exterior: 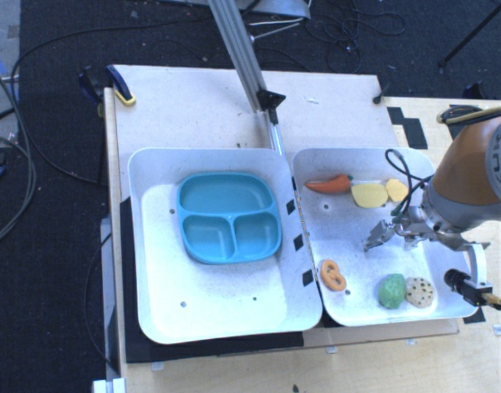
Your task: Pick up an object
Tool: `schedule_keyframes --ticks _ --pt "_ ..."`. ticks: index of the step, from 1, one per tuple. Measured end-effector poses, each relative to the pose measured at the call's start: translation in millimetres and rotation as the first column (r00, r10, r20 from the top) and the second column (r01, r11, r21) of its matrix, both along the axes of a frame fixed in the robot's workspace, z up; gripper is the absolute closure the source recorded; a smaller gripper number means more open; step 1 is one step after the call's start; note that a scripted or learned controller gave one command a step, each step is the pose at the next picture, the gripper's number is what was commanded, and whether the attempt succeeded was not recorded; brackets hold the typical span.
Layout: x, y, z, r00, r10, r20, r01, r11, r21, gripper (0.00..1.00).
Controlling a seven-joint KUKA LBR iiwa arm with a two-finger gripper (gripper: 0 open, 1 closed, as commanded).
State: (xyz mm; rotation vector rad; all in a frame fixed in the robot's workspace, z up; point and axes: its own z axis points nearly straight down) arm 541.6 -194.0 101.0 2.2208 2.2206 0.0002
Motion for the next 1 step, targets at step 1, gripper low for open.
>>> schedule_keyframes --ticks 1 --pt "-0.4 -0.1 9.0 1.0 0.0 -0.001 0.0 1.0 0.0 1.0"
